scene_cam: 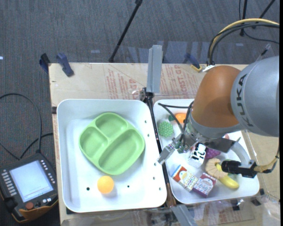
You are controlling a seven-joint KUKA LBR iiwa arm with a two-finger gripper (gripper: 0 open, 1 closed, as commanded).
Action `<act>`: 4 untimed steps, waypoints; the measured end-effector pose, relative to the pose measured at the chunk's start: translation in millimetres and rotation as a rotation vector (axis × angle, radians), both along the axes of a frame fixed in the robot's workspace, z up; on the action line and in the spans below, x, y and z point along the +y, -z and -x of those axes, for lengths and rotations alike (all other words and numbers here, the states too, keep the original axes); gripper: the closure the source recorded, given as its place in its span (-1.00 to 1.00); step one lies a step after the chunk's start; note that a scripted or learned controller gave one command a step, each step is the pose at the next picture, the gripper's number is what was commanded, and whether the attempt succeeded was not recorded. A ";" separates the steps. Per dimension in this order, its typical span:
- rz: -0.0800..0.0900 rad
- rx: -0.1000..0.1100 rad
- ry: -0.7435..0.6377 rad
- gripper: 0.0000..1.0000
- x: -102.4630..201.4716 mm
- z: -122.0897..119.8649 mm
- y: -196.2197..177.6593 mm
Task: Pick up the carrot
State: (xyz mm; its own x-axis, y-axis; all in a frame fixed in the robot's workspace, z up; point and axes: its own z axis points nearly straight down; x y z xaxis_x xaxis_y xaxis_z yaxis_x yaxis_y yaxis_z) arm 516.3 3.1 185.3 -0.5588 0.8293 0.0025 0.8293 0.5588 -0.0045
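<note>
Over the right bin (253, 186) the grey and orange arm (231, 98) hangs low, its tool (194, 147) down among the clutter; whether it is open or closed I cannot tell. Just left of the arm's orange band a bit of the carrot (180, 117) peeks out, beside a green knobbly ball (165, 128). Left of that bin, a green divided plate (112, 142) and an orange ball (105, 184) lie in the other bin (66, 126).
</note>
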 end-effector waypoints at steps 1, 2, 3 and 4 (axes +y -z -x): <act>0.001 -0.001 0.148 -1.00 -61.6 -38.8 -13.4; 0.001 0.002 0.152 -1.00 -91.2 -94.4 30.8; 0.001 0.005 0.206 -1.00 -102.9 -125.8 102.3; 0.002 -0.001 0.590 -1.00 -100.2 -127.2 99.2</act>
